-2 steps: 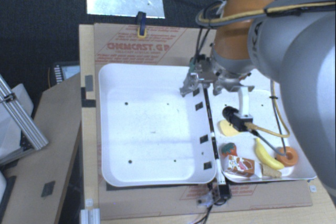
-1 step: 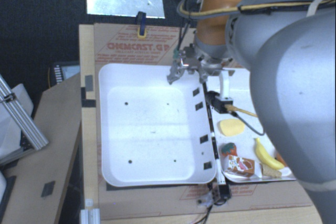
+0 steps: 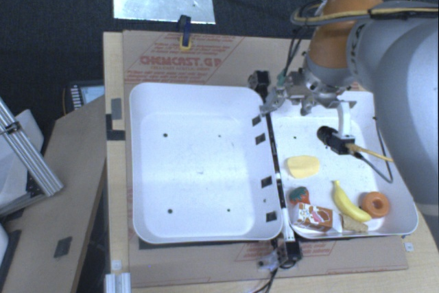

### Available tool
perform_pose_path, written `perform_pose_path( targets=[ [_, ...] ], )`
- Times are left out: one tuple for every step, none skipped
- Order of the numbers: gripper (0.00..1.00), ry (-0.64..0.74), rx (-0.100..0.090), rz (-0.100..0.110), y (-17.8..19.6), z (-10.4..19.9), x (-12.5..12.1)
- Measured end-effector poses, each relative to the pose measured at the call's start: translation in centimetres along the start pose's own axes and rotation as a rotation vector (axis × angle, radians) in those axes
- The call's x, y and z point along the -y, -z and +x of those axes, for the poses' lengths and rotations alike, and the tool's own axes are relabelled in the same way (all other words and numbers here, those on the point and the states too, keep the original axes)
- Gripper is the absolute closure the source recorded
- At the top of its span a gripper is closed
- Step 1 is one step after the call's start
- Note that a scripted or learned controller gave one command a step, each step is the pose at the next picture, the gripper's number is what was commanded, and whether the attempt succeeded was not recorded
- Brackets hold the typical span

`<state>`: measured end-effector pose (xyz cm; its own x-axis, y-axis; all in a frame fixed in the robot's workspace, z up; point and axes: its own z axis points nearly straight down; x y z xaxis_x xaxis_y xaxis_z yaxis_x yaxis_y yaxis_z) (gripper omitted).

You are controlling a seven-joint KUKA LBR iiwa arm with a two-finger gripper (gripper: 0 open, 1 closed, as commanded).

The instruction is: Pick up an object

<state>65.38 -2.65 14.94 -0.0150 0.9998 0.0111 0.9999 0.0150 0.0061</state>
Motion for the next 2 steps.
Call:
perform_pose_path(
  targets=[
    [0.00,-0.007,0.009,0.007,3.7,4.9,7.4],
    [0.00,-0.021,0.025,-0.007,-1.6,8.8,5.0]
  ],
)
